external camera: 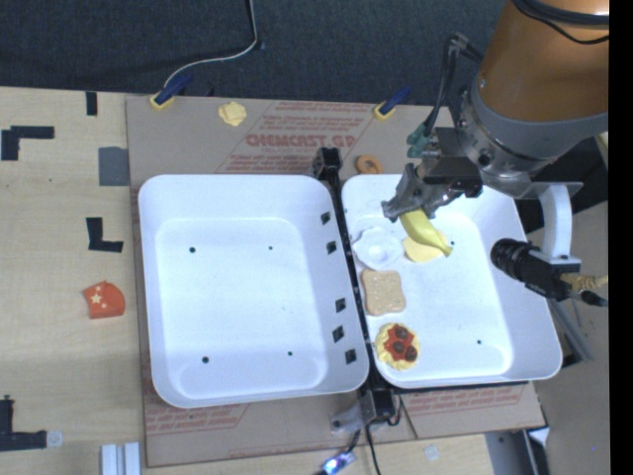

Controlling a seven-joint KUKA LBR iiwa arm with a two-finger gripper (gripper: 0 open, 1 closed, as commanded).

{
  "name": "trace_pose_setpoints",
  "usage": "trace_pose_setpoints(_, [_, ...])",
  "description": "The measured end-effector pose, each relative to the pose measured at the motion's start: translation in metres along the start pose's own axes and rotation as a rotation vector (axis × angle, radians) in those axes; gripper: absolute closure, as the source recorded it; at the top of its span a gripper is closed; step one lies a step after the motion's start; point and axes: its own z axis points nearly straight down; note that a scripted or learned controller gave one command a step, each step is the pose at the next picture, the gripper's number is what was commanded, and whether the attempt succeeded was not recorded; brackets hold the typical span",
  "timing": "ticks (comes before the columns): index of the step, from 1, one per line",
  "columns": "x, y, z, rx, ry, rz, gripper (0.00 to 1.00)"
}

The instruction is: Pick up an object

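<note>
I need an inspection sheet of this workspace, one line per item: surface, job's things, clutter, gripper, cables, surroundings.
Surface: cardboard sheet on a bench, bearing the left bin and the right bin.
Job's things: banana, white piece, bread slice and pizza toy, all in the right bin.
Clutter: yellow piece and small ring on the cardboard; red piece on the bench.
Gripper: gripper over the banana; grasp cannot be judged.
Cables: white cable behind the cardboard.
Surroundings: black tape marks on the bench.

One fixed camera above the bench looks down at a slant — both white bins (148,206) in frame.
</note>
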Motion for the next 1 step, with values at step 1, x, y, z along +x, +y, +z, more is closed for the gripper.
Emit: trace_pose_setpoints(1, [0.0478, -0.0052, 0.0272, 0.02, -0.003, -0.001, 1.0])
